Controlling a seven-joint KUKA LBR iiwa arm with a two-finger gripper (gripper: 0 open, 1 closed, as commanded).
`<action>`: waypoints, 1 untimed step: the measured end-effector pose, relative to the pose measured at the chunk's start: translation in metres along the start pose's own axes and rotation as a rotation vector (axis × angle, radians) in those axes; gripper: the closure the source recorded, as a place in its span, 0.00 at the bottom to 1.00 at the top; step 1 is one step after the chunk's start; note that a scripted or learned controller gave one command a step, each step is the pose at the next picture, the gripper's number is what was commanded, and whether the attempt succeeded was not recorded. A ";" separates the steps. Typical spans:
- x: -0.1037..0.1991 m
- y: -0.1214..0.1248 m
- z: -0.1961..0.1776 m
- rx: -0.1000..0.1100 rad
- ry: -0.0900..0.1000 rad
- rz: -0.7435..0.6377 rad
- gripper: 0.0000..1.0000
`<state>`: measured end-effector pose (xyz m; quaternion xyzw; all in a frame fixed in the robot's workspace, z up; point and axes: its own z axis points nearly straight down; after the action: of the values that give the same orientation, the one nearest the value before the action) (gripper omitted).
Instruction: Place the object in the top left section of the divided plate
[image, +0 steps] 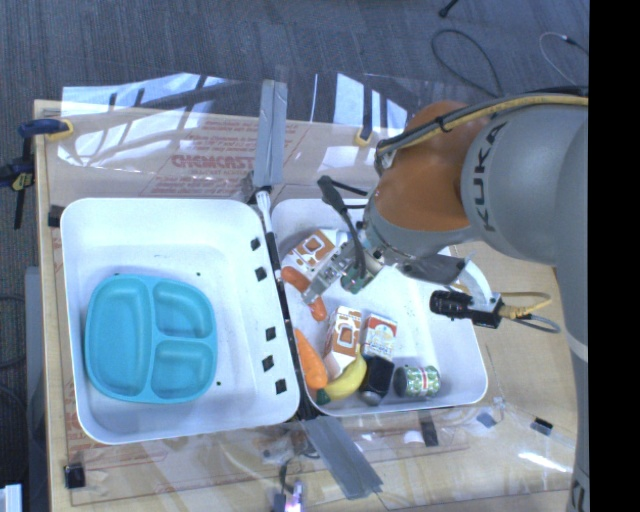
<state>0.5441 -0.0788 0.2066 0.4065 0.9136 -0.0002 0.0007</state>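
Note:
A light blue divided plate lies in the left white bin, its three sections bare. My gripper hangs low over the upper left part of the right bin. It sits right beside a small orange-red piece and a white and orange carton. Nothing can be seen held in it. The grey arm with its orange band covers the bin's far side.
The right bin's front holds two small cartons, a carrot, a banana, a black item and a green can. A second orange piece lies below the gripper. A ridge with black clips divides the bins.

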 end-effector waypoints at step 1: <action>0.009 0.011 0.015 0.003 0.004 0.020 1.00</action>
<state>0.5463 -0.0643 0.1913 0.4157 0.9095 -0.0007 -0.0016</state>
